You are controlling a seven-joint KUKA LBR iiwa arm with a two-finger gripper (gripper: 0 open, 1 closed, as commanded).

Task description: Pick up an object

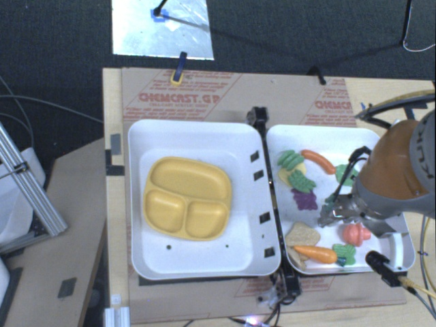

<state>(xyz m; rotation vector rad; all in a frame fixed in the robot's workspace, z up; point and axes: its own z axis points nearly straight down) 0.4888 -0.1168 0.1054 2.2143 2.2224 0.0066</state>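
Your hand sits low in the right bin, grip state unreadable. Nearest pick: red tomato just right-below, purple grapes left. Risk: crowded toys, fingers may straddle two or push one away

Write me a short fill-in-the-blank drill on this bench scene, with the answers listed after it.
1. The yellow divided tray lies in the ____ bin.
2. The toy grapes are coloured ____.
3. The yellow divided tray has ____ compartments.
4. The slice of toy bread lies just above the ____ carrot.

Missing words: left; purple; three; orange
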